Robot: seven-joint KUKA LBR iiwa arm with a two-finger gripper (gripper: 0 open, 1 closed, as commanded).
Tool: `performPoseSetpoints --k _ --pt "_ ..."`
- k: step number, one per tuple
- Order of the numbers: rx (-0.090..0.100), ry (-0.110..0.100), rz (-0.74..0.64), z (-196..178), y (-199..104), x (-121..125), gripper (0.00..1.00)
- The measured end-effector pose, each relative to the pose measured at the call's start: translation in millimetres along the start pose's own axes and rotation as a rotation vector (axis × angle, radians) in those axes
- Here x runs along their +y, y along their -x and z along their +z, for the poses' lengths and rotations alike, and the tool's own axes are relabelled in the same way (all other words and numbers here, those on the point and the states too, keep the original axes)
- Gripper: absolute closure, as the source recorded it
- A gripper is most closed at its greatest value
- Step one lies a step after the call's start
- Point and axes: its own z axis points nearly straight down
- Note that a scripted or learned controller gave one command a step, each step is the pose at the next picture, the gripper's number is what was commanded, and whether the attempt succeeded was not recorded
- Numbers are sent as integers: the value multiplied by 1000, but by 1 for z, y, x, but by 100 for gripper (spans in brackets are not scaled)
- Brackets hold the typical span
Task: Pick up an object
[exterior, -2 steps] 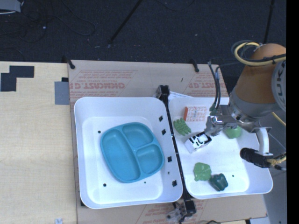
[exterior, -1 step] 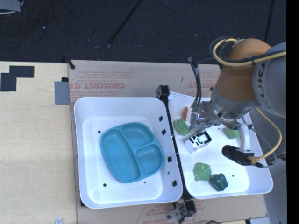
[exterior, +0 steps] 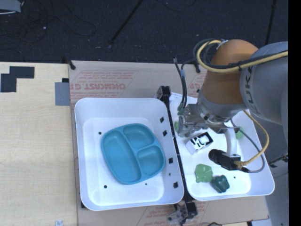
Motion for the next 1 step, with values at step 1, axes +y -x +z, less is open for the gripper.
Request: performPoseSetpoints --k 1 --pt "-1 -2 0 13 -54 0 100"
